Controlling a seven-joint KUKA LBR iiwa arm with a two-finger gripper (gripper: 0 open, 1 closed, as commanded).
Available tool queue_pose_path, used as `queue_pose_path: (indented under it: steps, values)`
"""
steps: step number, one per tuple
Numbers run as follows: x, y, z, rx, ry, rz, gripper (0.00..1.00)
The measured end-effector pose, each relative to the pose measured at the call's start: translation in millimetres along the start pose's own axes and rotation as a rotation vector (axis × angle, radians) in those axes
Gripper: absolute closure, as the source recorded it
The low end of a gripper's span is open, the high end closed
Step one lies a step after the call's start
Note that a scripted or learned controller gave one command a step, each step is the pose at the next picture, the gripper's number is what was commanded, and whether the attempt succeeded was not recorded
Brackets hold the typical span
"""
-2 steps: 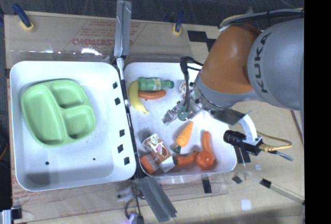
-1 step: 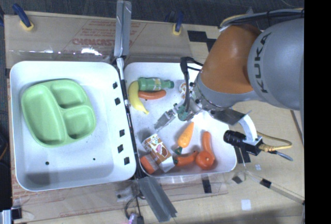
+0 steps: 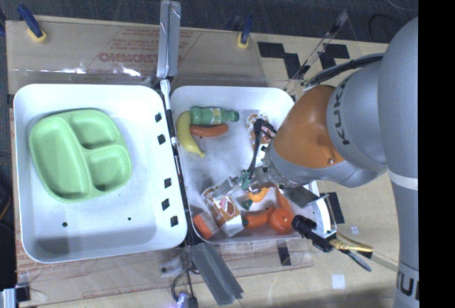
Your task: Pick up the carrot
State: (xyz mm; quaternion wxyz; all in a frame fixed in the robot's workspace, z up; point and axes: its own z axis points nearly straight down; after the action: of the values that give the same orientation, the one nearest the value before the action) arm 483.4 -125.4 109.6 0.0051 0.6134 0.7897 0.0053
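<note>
In the right bin [image 3: 227, 97], a slim orange piece that looks like the carrot [image 3: 209, 131] lies at the back left. It sits just under a green bottle [image 3: 213, 115] and beside a yellow banana [image 3: 187, 134]. My gripper [image 3: 249, 182] hangs low over the front of this bin, right above a heap of toys and well to the front right of that orange piece. The orange-banded wrist [image 3: 306, 136] hides much of the bin's right half. Other orange pieces [image 3: 259, 218] lie in the heap under the gripper; what they are I cannot tell.
The heap at the bin's front holds a small printed carton [image 3: 222, 207], a round red-orange fruit [image 3: 283, 220] and another orange bit [image 3: 202, 226]. The left bin [image 3: 43, 242] holds a green divided plate [image 3: 79, 152]. A metal divider [image 3: 168, 36] rises between the bins.
</note>
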Motion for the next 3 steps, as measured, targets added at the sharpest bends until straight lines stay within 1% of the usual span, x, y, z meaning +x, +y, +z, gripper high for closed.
queue_pose_path:
  steps: [1, 2, 3]
  values:
    - [-37, -6, 4, -0.011, 0.001, 0.022, 0.00]
    - [-78, -13, 3, -0.016, -0.002, 0.130, 0.00]
    - [-81, -14, 3, -0.017, -0.007, 0.073, 0.00]
